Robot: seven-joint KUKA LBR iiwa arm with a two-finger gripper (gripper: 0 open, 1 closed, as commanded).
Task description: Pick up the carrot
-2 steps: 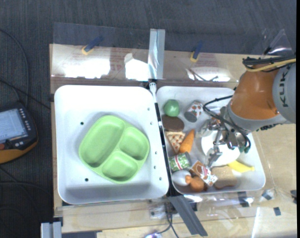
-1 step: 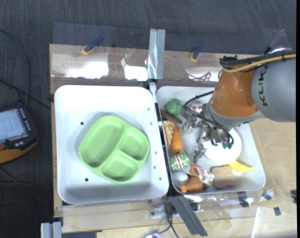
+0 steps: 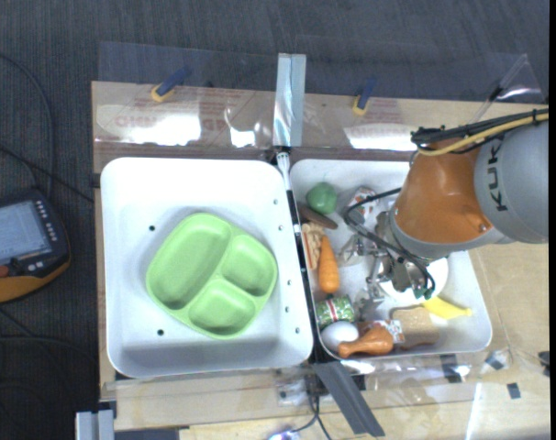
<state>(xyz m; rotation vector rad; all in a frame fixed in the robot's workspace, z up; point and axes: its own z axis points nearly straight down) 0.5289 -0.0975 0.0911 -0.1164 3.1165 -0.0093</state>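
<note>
**Ana:** Right, eyes on the right bin (image 3: 480,333), where the arm (image 3: 461,195) has reached in and the orange band sits above the clutter. The gripper (image 3: 381,278) hangs over the middle of that bin, and I can't make out from this angle how it's set, so no call on that.

**Ben:** And the carrot (image 3: 328,266)? It's lying along the bin's left wall, lengthwise, thick end toward the bottom, just left of the gripper and apart from it. Nothing is touching it from above.

**Ana:** Correct. A green round item (image 3: 322,196) sits above the carrot, a drumstick toy (image 3: 370,340) and a white egg (image 3: 337,335) below it, and a banana (image 3: 448,308) over at the right.

**Ben:** Meanwhile the left bin (image 3: 131,209) holds a green divided plate (image 3: 214,273), tilted across its floor.
</note>
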